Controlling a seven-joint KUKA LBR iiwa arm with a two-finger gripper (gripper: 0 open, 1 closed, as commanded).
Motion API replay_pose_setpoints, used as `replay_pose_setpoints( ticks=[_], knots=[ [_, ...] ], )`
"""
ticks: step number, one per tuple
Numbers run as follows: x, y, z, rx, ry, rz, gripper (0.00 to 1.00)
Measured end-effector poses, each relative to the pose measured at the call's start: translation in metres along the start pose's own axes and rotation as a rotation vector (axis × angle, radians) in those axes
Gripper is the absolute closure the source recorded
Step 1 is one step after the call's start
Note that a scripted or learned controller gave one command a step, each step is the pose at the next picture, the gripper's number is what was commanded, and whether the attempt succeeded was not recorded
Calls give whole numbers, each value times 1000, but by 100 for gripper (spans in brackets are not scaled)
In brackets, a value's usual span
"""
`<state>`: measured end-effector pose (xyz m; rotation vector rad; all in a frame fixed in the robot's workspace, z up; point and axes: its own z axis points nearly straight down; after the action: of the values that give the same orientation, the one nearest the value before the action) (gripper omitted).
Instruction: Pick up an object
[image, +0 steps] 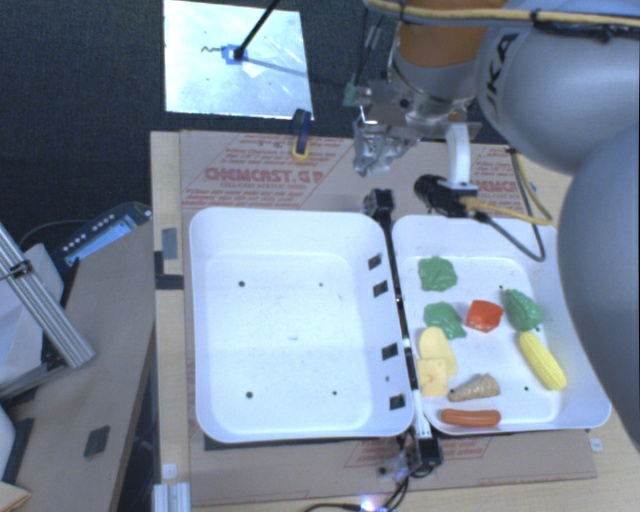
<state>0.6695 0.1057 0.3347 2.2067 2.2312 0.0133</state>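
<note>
Camera view: hand (375, 152) hangs above the far rim of the right bin (580, 400), carrying nothing; finger spacing cannot be told. Toy foods, including corn (541, 360) and a sausage (470, 418), lie loose inside that bin, open to a grab.

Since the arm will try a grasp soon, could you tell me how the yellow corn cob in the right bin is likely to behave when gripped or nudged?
The corn cob looks like rigid toy plastic, so probably stiff and light. Its rounded, elongated shape suggests it may roll if pushed sideways. It lies apart from its neighbours, so a nudge should disturb little else.
</note>
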Motion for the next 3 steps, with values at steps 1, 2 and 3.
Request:
replay_pose_setpoints(
  ticks=[1, 2, 3],
  knots=[
    [56, -1, 14, 7, -1, 1, 100],
    [115, 0, 16, 6, 0, 2, 100],
    [129, 0, 18, 6, -2, 6, 100]
  ],
)
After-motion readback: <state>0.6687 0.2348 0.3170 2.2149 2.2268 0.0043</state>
